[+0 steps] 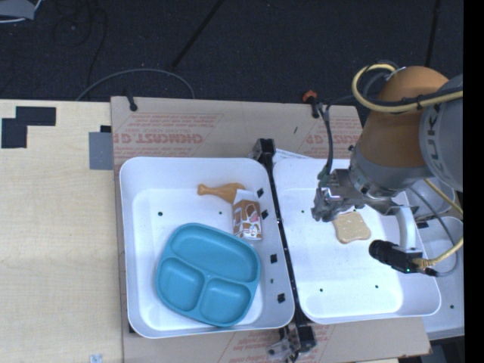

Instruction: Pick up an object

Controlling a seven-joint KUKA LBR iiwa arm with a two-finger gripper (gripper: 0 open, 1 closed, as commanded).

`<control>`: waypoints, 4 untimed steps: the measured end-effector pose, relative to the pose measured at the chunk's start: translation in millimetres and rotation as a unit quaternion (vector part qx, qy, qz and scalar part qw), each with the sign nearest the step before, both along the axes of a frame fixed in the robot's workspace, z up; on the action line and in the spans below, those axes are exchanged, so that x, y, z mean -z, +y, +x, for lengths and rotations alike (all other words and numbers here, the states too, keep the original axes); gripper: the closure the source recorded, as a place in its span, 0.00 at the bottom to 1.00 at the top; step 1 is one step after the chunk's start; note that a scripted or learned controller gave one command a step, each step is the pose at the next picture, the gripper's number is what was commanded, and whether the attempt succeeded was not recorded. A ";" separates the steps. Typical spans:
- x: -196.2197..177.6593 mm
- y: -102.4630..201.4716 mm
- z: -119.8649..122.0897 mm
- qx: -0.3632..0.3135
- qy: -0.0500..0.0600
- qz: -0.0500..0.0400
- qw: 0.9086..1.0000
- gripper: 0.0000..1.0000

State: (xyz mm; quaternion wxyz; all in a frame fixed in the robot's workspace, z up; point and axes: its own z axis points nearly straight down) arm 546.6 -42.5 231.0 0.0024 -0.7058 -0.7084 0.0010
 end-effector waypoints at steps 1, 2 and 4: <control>11.4 50.1 8.4 0.001 0.000 -0.001 1.000 1.00; 16.4 91.1 23.3 0.001 -0.001 -0.001 1.000 1.00; 22.9 137.9 35.1 0.000 0.000 -0.001 1.000 0.00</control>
